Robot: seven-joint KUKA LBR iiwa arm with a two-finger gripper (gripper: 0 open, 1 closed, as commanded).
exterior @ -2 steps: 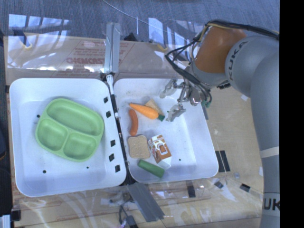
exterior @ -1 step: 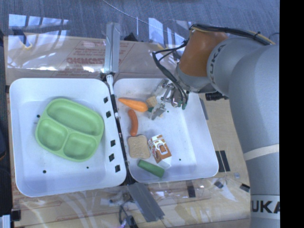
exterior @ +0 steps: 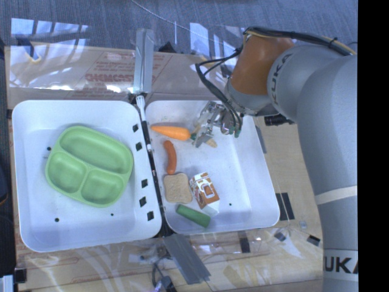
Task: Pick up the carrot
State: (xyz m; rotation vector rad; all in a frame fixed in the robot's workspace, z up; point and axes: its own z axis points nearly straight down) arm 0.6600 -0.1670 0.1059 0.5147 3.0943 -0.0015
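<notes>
the carrot (exterior: 171,132), a smooth tapered orange shape, lay in the right bin (exterior: 255,187) just beside the gripper (exterior: 209,128), its green end towards the metal gripper. whether the gripper was released or clenched could not be told. below the carrot lay a slim sausage (exterior: 171,156) and a square toast slice (exterior: 178,188).
</notes>
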